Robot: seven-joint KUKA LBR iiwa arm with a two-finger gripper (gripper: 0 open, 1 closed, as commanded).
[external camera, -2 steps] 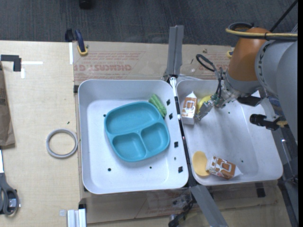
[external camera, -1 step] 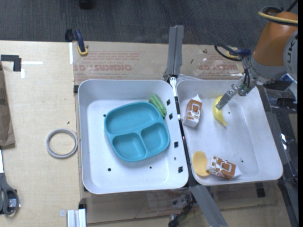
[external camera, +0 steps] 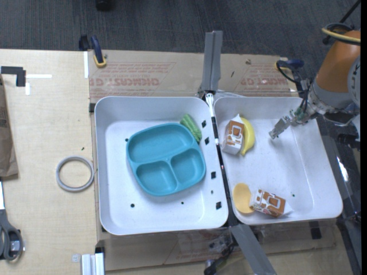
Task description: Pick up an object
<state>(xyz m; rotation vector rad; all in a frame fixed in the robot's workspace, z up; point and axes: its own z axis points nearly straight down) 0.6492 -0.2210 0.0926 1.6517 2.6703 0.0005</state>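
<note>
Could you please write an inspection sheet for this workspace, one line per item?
Surface: wooden bench bearing left bin and right bin, side by side.
Job's things: blue divided plate with a green item at its far edge, in the left bin; banana touching a small carton, plus a yellow piece beside a second carton, in the right bin.
Clutter: tape ring and scissors on the bench.
Grippers: end effector above the right bin's far side, holding nothing visible.
Cables: yellow cable on the arm.
Surroundings: dark floor.
</note>
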